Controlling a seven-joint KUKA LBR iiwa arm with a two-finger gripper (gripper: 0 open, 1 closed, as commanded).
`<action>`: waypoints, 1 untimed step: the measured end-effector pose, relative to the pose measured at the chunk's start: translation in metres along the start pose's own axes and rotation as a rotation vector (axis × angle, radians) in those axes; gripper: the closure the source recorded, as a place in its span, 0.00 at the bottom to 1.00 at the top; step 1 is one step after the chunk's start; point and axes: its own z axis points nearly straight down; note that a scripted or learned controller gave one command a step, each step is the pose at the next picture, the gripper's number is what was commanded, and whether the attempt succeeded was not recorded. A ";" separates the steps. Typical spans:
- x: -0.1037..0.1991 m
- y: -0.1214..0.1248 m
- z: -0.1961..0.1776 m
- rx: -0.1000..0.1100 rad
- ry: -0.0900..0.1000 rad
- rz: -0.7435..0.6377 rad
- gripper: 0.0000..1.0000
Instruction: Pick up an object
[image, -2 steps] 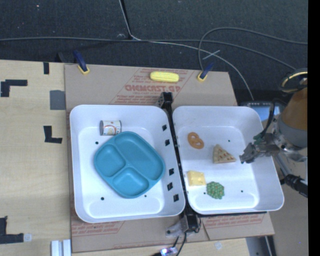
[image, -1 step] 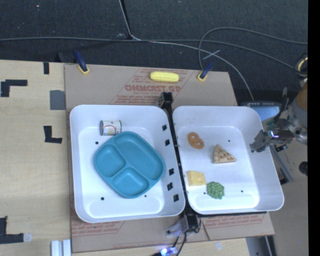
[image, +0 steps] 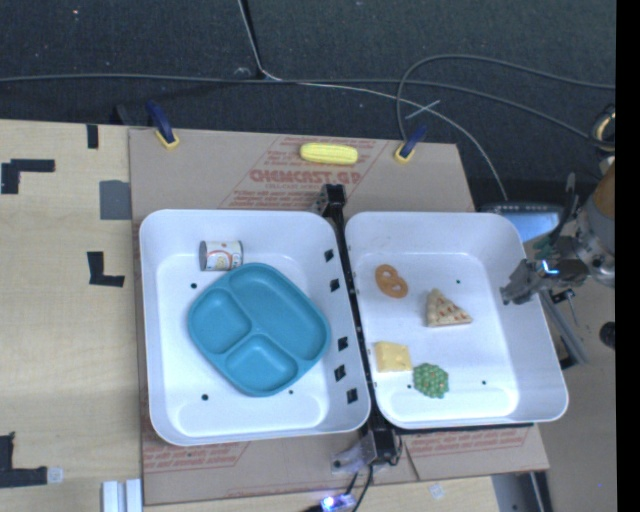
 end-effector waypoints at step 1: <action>0.055 -0.001 0.013 0.002 0.002 -0.005 1.00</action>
